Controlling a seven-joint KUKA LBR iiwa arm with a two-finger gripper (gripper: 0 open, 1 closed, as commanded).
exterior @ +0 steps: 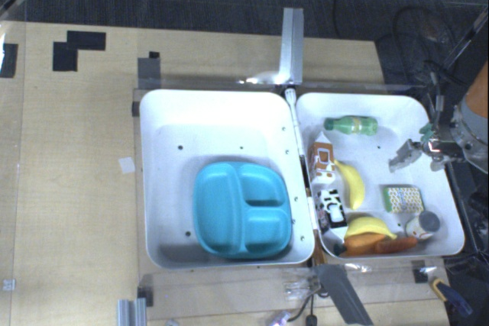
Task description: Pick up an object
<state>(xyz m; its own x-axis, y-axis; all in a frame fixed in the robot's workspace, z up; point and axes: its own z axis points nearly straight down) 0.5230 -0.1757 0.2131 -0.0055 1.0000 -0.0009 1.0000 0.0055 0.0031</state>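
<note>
Green bottle (351, 125) lying at the right bin's (451, 187) far end. Gripper (412, 152) hovering nearby, fingers spread, holding nothing. Best lowered squarely across the bottle's width before closing.

The gripper (405, 156) hovers over the right bin (382, 104) near a green bottle (351, 125), bananas (352, 185) and a blue tray (243, 210).

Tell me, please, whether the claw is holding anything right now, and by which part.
Nothing is held: the claw hangs above bare floor of the right bin, apart from every object.
</note>
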